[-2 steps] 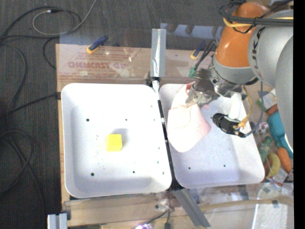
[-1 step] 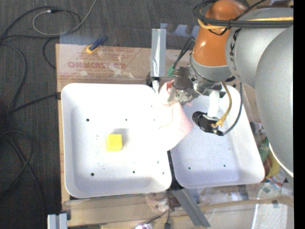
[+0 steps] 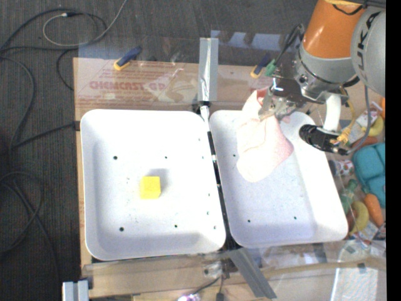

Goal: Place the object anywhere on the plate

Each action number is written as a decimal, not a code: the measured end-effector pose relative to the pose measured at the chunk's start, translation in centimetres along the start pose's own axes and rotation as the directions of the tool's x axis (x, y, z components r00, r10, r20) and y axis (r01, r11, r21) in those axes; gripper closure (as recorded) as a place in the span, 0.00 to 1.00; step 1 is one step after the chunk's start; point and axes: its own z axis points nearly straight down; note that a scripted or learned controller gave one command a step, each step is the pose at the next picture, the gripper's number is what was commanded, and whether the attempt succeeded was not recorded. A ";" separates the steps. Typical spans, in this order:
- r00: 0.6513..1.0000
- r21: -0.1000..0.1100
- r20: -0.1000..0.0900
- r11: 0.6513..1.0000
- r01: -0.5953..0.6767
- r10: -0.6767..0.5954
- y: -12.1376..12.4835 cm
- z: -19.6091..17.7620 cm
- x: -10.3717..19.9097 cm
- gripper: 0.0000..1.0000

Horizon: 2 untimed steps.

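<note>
The arm (image 3: pixel 351 24) is grey with a broad orange band, black lettering at three o'clock, and dark cables trailing its wrist.

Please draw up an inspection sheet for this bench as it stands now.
Surface: two shallow white bins; left bin, right bin.
Job's things: small yellow square block lies in the left bin; pale pink floppy plate hangs tilted over the right bin.
Clutter: colourful toys beside the right bin.
Grippers: claw at the plate's upper edge.
Cables: black cables on the floor at left.
Surroundings: dark carpet.
</note>
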 end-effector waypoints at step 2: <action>0.841 0.000 0.001 0.841 -0.542 0.542 3.3 -10.9 6.9 1.00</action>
